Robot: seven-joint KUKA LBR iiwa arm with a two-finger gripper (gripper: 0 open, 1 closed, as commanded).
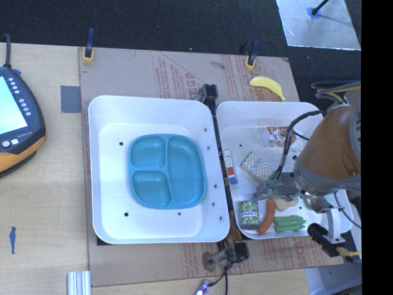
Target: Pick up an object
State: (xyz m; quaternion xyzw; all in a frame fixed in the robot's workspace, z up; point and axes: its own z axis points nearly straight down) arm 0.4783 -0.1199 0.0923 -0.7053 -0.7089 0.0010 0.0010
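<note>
At the worktop's (43, 214) left edge lay a handheld control pendant (15, 118) with an orange rim and a pale screen. Right of it, on a sheet of brown cardboard (159, 78), sat the left white bin (101, 165), holding a blue divided plate (167, 171) with three compartments, near the bin's middle. Touching its right wall was the right white bin (245, 112), where the pickable things were gathered: a slim red-and-blue tube (229, 166) along the bin's left wall, a patterned packet (255, 165) just right of it, a green-labelled can (249, 214) in the bin's near left corner, an orange carrot-like piece (268, 217) beside the can, a green ridged vegetable (288, 224) against the near wall, and a small printed wrapper (273, 135) toward the far wall. A yellow banana (268, 86) rested on the cardboard beyond the bin's far edge. From the right, the grey arm with its orange band (328, 143) leaned over this bin, and the gripper (273, 190) hung low just above the carrot-like piece and near a pale item under the wrist. Whether the fingers were spread or closed could not be told, and nothing could be seen between them. The step looked like the descent toward a grasp, with no object yet lifted. The next move would likely call for settling on one item in that crowded near corner, closing around it cleanly without nudging its neighbours, then raising it clear.
</note>
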